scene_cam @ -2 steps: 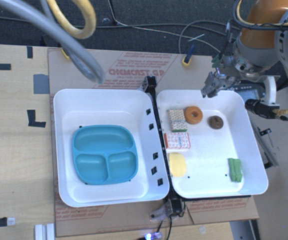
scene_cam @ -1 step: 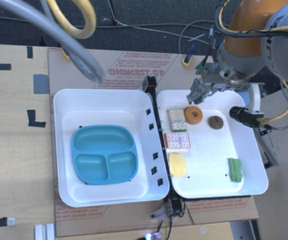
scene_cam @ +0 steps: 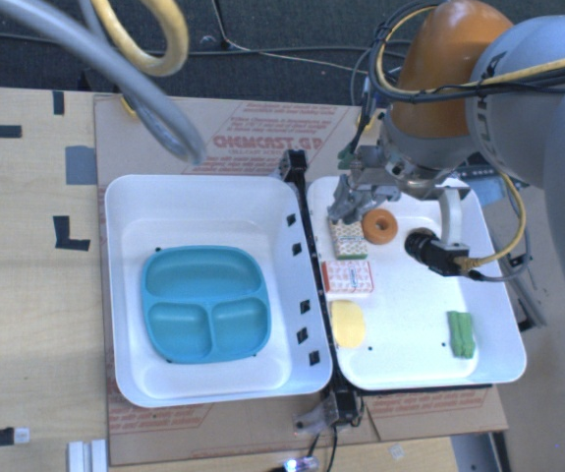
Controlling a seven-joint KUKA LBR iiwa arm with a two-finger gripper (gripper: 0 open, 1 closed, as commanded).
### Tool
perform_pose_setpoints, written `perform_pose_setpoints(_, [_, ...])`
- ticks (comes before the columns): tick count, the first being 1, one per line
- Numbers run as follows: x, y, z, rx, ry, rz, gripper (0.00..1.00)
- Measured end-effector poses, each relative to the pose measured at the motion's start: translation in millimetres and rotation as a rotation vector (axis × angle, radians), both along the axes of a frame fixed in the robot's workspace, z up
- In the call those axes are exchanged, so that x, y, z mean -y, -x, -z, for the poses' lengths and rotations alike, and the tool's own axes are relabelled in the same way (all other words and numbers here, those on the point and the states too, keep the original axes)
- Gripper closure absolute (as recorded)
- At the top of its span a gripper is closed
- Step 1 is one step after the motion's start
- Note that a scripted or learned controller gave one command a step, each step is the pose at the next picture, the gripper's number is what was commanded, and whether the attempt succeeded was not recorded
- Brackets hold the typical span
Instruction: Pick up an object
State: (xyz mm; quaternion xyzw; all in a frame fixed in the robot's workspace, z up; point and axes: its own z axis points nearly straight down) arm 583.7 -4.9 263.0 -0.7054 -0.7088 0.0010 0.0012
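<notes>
Red "CHEMCAST" lettering on cardboard sheet (scene_cam: 262,141) behind bins; printed box (scene_cam: 348,277) text unreadable; gripper (scene_cam: 349,206) state: cannot tell.

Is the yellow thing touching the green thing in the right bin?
Apart. The camera view shows the yellow thing by the right bin's left wall and the green thing near its right side, with bare white floor between them.

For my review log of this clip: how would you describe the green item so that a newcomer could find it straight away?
Start at the right bin, the one the arm reaches into. Go to its near right corner: the green block lies there alone, well apart from the cluster along the bin's left wall. It is the only green thing there; its neighbours are a yellow piece, a printed card and an orange ring.
</notes>
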Motion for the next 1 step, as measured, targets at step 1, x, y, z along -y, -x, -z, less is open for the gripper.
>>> perform_pose_setpoints(1, [-57.6, 19.4, 16.9, 0.000, 0.000, 0.000, 1.00])
